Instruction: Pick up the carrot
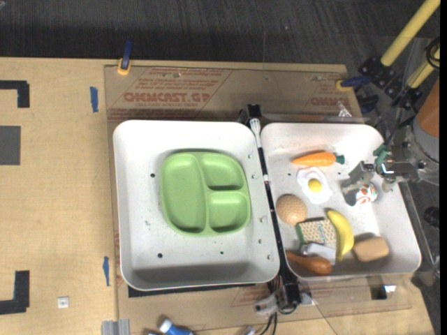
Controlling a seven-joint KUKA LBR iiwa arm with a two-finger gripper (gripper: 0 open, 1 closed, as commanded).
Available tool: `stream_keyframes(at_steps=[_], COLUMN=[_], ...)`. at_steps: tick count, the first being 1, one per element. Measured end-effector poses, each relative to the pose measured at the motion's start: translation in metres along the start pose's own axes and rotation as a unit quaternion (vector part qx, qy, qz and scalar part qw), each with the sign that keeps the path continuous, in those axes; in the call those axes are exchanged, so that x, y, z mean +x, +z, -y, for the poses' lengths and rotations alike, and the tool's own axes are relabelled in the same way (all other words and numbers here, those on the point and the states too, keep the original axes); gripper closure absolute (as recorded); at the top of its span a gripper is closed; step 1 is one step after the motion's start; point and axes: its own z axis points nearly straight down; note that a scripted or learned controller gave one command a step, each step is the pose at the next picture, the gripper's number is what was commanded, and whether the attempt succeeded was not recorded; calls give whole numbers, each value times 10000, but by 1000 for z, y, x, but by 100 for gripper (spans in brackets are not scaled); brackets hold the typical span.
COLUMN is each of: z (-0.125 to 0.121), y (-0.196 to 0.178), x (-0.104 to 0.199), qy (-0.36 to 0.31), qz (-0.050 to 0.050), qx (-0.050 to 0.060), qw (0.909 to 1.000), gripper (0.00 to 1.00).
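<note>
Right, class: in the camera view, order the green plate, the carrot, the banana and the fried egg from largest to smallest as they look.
1. Green plate, by far.
2. Carrot and banana: look about alike, so no ranking.
3. Fried egg, smallest.

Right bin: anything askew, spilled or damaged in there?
Nothing spilled or damaged. The right bin is crowded, though: the banana lies against the small box, and the sausage is pressed into the near corner. The carrot lies apart, near the far wall.
</note>
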Motion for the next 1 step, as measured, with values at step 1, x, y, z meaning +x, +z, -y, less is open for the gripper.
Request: stream_keyframes(at_steps=[1], z=[-86], y=[46], x=[22], qy=[-647], qz=[8], qx=[-11], qw=[9979], gripper=[0])
